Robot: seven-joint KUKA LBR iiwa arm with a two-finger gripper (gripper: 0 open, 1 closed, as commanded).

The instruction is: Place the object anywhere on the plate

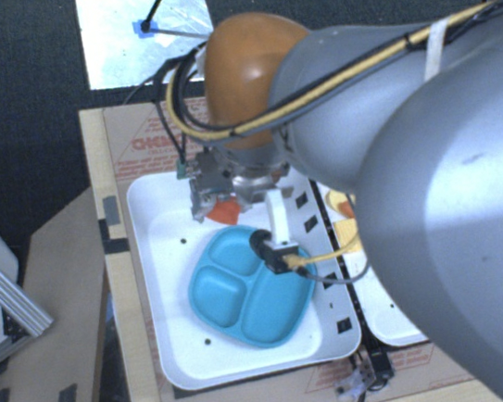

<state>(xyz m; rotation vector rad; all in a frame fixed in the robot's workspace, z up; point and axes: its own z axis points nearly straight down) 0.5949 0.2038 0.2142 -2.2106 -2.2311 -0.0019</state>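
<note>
Just claw (pixel 219 202) over orange object (pixel 225 213) — beside plate (pixel 246 290) rim.

1. two white bins, left bin (pixel 175 347) and right bin (pixel 392 329)
2. one blue plate (pixel 238 296), three compartments
3. one orange object (pixel 225 212)
4. one arm (pixel 413 152)

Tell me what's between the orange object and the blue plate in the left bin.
Nothing that shows: in the camera view, the orange object sits just past the blue plate's far rim, with a sliver of bare white bin floor between.
</note>
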